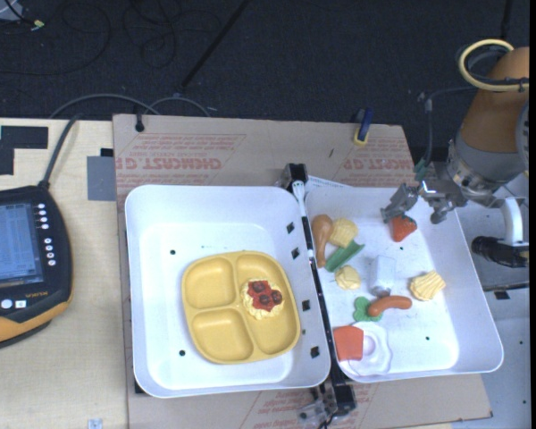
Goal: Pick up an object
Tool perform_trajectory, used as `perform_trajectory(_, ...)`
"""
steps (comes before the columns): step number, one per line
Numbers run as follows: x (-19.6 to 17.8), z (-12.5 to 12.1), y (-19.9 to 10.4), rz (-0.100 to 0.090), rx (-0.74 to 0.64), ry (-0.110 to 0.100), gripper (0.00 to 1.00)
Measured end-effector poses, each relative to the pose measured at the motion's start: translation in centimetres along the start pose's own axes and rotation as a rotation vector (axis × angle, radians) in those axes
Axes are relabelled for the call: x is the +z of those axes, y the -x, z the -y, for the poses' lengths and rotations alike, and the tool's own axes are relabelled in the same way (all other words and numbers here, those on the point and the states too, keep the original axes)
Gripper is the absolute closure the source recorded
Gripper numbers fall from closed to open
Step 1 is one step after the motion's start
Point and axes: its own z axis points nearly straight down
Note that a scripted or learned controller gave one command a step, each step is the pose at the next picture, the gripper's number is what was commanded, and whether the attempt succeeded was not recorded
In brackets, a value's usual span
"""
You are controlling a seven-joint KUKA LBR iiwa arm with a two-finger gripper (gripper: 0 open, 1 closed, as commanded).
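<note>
Camera view: tool (414, 206), grip state unclear, over two bins (152, 239), one yellow tray (205, 329).

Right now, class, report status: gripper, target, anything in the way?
Gripper over right bin, far corner. Red toy just below it, not seen held. Other toys apart, clear.

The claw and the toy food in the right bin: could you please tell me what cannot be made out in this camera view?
- Claw: blurred and small in the camera view; whether it grips the red item just below it cannot be told.
- Arm: cut off by the right edge.
- Grey object in the right bin: pale against the white floor, identity unclear.
- Red block: partly overlaps a white item, shape unclear.
</note>
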Motion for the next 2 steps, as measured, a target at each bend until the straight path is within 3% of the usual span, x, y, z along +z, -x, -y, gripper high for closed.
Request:
perform_trajectory(1,-20.17,-0.22,-11.11,0.0,-0.009,0.018,0.0)
perform_trajectory(2,-19.89,-0.1,-10.72,0.003,-0.005,-0.005,1.0)
